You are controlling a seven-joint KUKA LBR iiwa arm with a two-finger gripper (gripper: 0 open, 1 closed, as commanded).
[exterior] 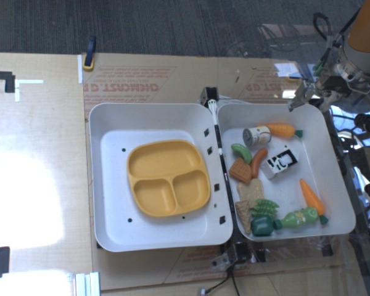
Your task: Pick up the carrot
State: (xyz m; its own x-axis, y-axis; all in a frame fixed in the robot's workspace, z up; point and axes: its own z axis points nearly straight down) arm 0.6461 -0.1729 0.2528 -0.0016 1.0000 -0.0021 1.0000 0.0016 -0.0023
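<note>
Dark carpet runs behind the pale wooden worktop (31, 165), which carries two shallow white bins side by side on a cardboard sheet (148, 79) printed with red lettering, seen upside down and too faint to read with certainty. At the upper right, the claw (302, 97) hangs above the far right corner of the right bin (333, 165), just outside its rim; how far its fingers are spread cannot be told, and nothing shows between them.

Below and slightly left of the claw, near the far wall, a carrot (279, 129) lies flat with its green top pointing right, touching a small tin can (254, 136). A second carrot (311, 195) lies farther down, near the right wall, with bare bin floor around it. A white card with black marks (280, 162) sits between them; its marks are not legible. Other toy foods crowd the near left part: a green pepper (240, 151), a sausage (258, 160), crackers (249, 193) and a green bottle (299, 217).

Far left of the claw, the left bin (105, 184) holds a yellow divided plate (168, 177), with open floor along its edges.
</note>
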